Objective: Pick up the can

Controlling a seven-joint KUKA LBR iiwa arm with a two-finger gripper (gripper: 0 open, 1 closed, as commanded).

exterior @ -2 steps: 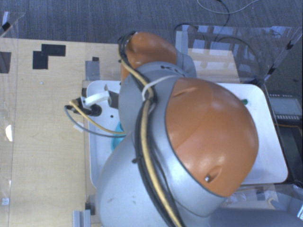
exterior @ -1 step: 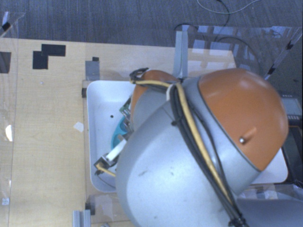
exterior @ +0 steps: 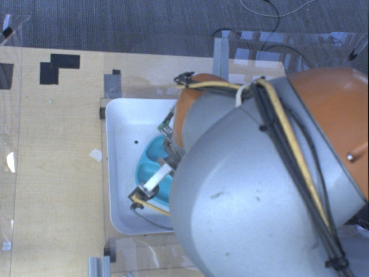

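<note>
The grey arm with its orange band covers most of the view and hides much of the left bin. My gripper reaches down into that bin, right over a turquoise, rounded thing that lies against the arm's edge. Only part of this turquoise thing shows, and I cannot tell whether it is the can. No object with a clear can shape is visible. The arm's bulk hides whatever lies under it.
The white bin's left wall and front left corner are bare. Pale wooden bench stretches to the left, with black tape marks at the back. A metal post stands behind the bin.
</note>
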